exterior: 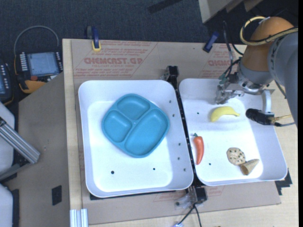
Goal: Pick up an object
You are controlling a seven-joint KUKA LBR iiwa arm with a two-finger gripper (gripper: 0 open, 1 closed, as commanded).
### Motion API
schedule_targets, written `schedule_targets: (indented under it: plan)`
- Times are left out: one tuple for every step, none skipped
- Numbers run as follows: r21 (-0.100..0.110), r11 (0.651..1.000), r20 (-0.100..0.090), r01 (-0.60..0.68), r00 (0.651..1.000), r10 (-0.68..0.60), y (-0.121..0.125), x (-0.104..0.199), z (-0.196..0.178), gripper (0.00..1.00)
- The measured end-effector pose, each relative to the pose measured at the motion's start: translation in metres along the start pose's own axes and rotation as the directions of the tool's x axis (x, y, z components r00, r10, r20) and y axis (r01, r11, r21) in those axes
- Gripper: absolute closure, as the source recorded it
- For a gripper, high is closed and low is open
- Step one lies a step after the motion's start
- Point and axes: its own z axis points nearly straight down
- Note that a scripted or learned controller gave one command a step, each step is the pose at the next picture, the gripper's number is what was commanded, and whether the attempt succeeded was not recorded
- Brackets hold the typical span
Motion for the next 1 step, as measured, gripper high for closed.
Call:
schedule_targets:
  plan:
    - [-0.007, 1.000, 0.002, -0.001, 1.000, 0.001, -0.0003, 0.0039, -0.0639, 1.00]
